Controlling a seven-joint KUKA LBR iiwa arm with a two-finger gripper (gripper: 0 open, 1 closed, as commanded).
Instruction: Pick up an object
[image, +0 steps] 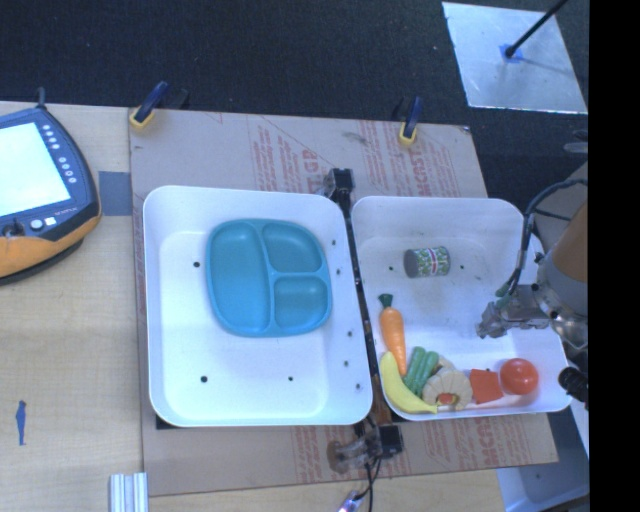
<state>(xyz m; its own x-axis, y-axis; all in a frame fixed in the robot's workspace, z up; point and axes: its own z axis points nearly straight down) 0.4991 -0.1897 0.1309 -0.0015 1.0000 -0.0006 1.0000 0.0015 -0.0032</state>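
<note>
Hand parked low over the right bin, nothing picked yet

The hand (500, 318) was seen at the right of the frame, tilted toward the right bin (455, 210); open or closed couldn't be told. The pickable stuff was bunched along the lower edge: carrot (392, 335), banana (398, 390), tomato (518, 376). A can (427, 262) was lying apart, probably the easier grab.

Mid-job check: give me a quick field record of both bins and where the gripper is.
left bin: blue divided plate
right bin: can on its side, carrot, banana, green vegetable, tomato, red piece
gripper: over right bin's right side, above the tomato in view
held: nothing seen between fingers
</note>
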